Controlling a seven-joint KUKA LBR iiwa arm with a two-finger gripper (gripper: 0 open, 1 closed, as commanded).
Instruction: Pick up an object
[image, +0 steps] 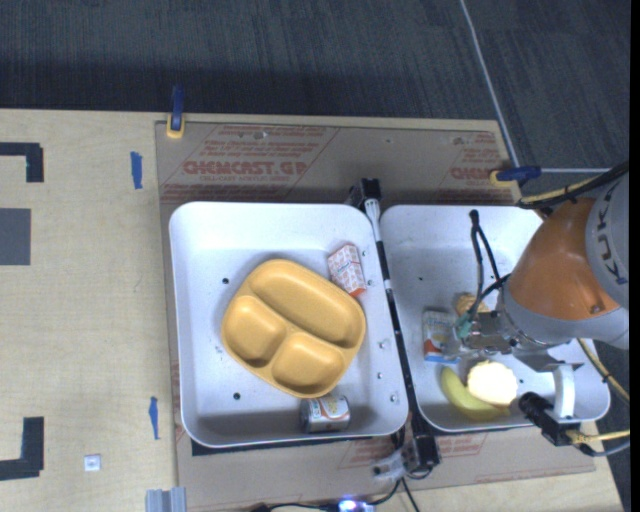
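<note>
In the right bin (440, 235) a yellow banana (460, 396) lies near the front wall, with a pale round fruit-like object (493, 381) resting against it. My gripper (443, 336) is low in this bin, just behind and left of the banana, above the bin floor. A small yellow item (466, 302) sits right by the wrist and a bit of red (432, 351) shows under the gripper. The arm's orange band (565, 275) covers the bin's right part.
The left bin (200, 300) holds a large yellow three-compartment tray (292, 325), a small red-and-white carton (346, 268) at its back right, and another small carton (326, 411) by the front wall. A black divider (385, 290) runs between the bins.
</note>
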